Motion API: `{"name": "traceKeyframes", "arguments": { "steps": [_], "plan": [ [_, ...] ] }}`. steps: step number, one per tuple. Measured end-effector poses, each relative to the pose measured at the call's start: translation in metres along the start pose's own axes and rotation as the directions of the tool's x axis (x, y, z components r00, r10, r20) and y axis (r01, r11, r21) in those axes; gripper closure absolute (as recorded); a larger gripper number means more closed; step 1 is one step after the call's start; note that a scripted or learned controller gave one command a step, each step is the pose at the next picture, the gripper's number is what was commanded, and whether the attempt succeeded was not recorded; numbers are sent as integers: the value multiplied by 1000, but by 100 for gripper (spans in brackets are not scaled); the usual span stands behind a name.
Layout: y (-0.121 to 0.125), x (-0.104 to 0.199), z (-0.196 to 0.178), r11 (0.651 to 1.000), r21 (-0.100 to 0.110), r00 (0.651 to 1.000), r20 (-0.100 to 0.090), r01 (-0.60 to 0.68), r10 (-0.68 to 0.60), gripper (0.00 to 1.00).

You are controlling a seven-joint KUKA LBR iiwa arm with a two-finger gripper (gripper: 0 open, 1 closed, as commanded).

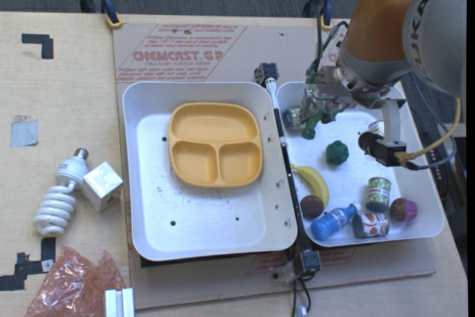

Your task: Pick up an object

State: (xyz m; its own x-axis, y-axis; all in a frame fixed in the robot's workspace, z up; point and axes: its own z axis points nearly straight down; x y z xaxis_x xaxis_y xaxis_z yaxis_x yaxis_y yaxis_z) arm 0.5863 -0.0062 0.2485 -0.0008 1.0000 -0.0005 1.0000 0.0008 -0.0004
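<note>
My gripper (313, 113) hangs over the far left corner of the right bin (424, 228). Right beside it lie a small greyish object (293, 118) and a dark green piece (308, 132); whether it touches either is unclear. Further forward in this bin lie a green ball (337, 153), a banana (312, 180), a brown ball (312, 206), a blue bottle (331, 223), two small cans (378, 194) (369, 225) and a purple fruit (403, 210).
The left bin (148, 234) holds a yellow divided plate (216, 143). On the bench to the left lie a spiral light bulb (59, 195), a white cube (102, 185) and a red mesh bag (74, 286). The arm's bulk covers the right bin's far right part.
</note>
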Motion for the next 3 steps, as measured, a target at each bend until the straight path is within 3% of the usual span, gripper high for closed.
{"name": "traceKeyframes", "arguments": {
  "steps": [1, 2, 3],
  "plan": [
    [31, 46, -20, 1000, -1, 1000, 1, 1, -1, 100],
    [-2, 75, -41, 1000, 0, 1000, 0, 2, -2, 100],
    [-17, 116, 36, 1000, 1, 1000, 0, 0, 0, 100]
  ]
}}
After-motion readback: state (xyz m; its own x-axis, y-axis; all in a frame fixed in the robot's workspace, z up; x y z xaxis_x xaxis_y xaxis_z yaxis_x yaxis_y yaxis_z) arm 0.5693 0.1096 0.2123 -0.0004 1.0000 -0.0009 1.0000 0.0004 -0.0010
